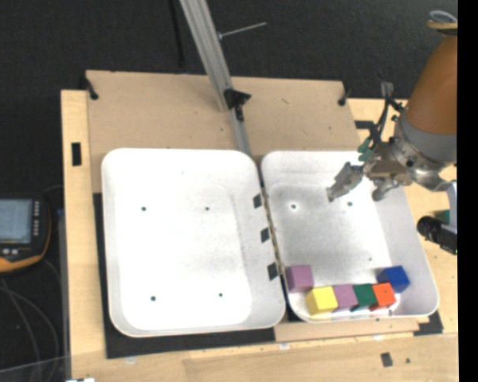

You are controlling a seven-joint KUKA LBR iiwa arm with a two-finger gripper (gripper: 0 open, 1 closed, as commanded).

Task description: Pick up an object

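Note:
Several small blocks lie along the near edge of the right bin point(303, 165): a purple block point(299, 277), a yellow block point(322, 299), a second purple block point(345, 295), a green block point(364, 295), an orange block point(383, 294) and a blue block point(394, 277). My gripper point(355, 195) hangs over the far part of the right bin, well away from the blocks. It is open, its two fingers spread apart with nothing between them.
The left bin point(183, 237) sits beside the right one, with small clips along the shared edge. A slanted metal rail point(211, 54) rises behind the bins. A small device with a screen point(12, 225) lies off the bench at the left.

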